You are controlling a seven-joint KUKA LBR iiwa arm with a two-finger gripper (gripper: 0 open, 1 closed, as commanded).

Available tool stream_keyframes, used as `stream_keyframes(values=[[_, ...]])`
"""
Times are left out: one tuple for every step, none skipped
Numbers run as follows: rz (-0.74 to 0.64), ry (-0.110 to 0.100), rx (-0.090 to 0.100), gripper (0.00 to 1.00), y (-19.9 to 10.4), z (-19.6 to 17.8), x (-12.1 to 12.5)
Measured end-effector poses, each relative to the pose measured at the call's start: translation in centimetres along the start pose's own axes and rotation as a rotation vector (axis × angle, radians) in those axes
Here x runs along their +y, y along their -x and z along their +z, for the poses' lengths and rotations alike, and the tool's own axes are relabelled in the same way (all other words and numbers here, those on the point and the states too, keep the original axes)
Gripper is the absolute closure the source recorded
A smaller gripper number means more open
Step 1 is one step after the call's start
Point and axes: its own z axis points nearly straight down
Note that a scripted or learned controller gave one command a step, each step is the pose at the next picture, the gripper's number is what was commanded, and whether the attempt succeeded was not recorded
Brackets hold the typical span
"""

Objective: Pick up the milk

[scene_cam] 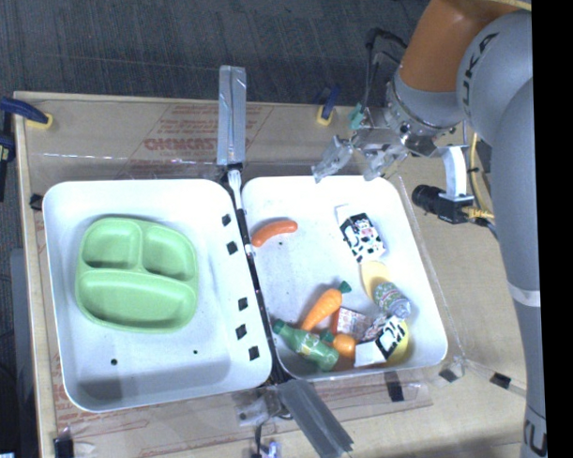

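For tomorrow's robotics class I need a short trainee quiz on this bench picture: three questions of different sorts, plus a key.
1. True or false: the milk carton lies in the left bin.
2. Multiple choice: What lies in the left bin? A) a green divided tray B) a sausage C) a carrot
3. Fill in: the hand hangs over the ____ edge of the right bin, clear of the carton.

Key:
1. False; it lies in the right bin, near the far right corner.
2. A
3. far
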Motion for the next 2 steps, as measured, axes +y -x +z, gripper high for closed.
stream_keyframes(values=[[0.111, 0.000, 0.001, 0.00, 4.9, 9.0, -1.8], [0.101, 0.000, 0.000, 0.00, 4.2, 10.8, -4.2]])
